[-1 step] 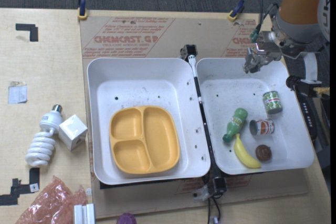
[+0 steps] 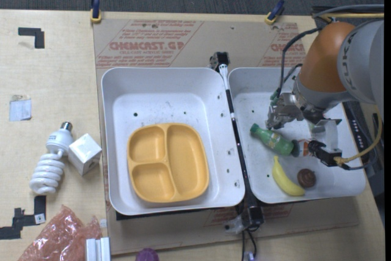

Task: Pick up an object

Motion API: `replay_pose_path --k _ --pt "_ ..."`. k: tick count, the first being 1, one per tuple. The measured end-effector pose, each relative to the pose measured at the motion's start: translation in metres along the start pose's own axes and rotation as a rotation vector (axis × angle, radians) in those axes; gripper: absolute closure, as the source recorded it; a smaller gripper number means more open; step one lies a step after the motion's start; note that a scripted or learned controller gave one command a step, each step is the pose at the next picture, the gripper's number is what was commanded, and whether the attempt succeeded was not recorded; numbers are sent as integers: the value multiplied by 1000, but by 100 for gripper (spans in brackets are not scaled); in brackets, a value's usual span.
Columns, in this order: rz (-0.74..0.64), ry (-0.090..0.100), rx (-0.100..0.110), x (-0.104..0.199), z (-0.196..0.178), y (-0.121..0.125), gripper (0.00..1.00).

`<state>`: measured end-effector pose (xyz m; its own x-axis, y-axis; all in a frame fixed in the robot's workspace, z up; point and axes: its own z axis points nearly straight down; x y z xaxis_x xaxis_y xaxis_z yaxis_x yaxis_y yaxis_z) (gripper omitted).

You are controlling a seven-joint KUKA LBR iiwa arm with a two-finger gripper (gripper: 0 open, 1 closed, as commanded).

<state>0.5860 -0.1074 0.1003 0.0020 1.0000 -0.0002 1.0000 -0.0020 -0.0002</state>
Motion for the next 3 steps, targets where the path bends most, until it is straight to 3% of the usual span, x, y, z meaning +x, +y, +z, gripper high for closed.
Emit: replay_pose_path --k 1,2,3 --pt "0 0 0 15 8 -65 0" --pt "3 0 -3 14 -2 -64 100" --pt "-2 1 -2 -72 -15 -45 100"
